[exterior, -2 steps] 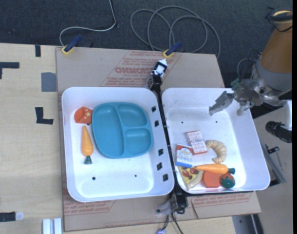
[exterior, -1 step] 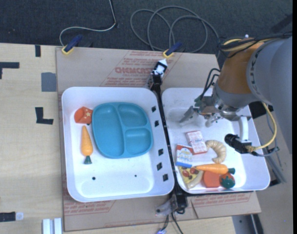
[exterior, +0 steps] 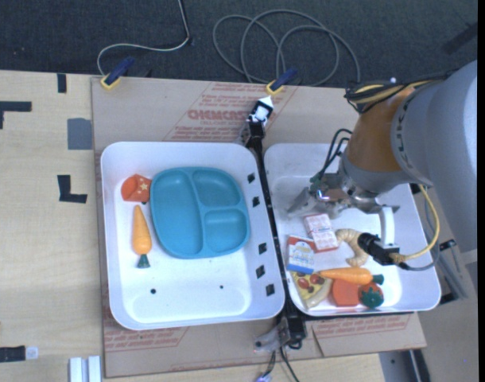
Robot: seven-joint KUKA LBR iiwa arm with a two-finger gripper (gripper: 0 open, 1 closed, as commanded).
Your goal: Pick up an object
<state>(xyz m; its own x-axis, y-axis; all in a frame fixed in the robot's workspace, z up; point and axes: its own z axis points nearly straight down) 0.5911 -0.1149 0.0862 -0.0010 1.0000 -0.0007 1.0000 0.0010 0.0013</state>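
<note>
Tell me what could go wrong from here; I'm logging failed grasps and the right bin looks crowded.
1. The gripper sits at the upper edge of a tight cluster: the cartons touch, so closing on one may drag or tip its neighbour.
2. The carrot, tomato and pizza slice lie packed against the right bin near wall, leaving little finger room there.
3. The yellow cable loops beside the wrist and might snag.

Arm (exterior: 433, 126) reaches in from right, hand (exterior: 322, 200) lowered.
</note>
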